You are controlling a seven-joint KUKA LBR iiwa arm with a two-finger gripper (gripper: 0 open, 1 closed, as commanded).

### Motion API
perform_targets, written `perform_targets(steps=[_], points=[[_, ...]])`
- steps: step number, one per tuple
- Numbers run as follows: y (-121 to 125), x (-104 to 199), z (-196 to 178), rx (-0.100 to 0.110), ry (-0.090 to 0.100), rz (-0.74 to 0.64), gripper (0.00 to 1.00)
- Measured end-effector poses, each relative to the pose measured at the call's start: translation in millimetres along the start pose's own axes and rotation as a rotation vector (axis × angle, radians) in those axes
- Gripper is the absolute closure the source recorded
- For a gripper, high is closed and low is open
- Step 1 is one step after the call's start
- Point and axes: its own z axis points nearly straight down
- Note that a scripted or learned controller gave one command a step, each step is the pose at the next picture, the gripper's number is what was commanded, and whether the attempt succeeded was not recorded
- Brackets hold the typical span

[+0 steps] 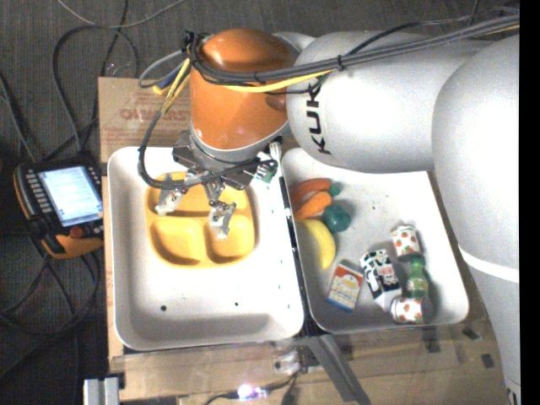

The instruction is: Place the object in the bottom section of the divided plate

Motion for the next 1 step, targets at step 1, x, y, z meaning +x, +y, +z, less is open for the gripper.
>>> perform_targets(steps=[1], points=[[83.7,38.0,86.7,-0.002,0.005,-0.006,0.0]])
